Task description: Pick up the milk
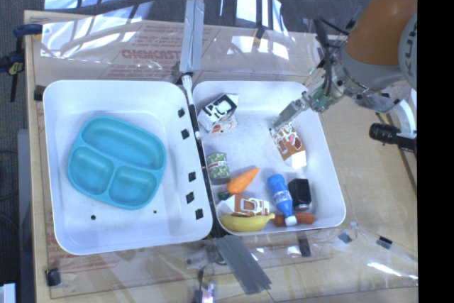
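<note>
The milk [218, 114] is a small white carton with black cow patches, lying tilted in the right bin's [328, 152] far left corner. My gripper [286, 117] reaches in from the right and hangs over the bin's far right part, about a hand's width to the right of the milk. Its tip sits right at the top end of a brown and white carton [290, 147] lying there. Whether it touches that carton I cannot tell.
The right bin's near half holds a green can [217, 168], a carrot [243, 180], a blue bottle [280, 195], a black block [300, 192], a banana [245, 223] and a small box [248, 206]. A blue divided plate [117, 161] lies in the left bin [57, 103].
</note>
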Controlling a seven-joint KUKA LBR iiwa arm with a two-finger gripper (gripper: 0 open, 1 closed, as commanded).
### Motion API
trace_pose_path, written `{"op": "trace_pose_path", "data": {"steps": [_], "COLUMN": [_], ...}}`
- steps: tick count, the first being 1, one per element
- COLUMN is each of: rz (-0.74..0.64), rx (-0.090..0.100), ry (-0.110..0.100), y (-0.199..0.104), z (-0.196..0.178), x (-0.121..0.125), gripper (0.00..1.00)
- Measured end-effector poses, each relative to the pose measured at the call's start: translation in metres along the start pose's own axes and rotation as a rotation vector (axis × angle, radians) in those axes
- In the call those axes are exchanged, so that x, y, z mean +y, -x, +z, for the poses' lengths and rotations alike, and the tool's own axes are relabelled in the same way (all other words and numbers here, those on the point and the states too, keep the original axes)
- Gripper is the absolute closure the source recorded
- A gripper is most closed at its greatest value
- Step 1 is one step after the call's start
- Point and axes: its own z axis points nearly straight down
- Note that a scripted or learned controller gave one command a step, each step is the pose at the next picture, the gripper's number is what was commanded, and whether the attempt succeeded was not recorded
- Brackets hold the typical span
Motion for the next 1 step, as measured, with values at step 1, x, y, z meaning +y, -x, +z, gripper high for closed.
{"op": "trace_pose_path", "data": {"steps": [1], "rz": [0.017], "rx": [0.002], "ry": [-0.004], "y": [0.0043], "z": [0.0701], "x": [0.0112], "gripper": [0.00]}}
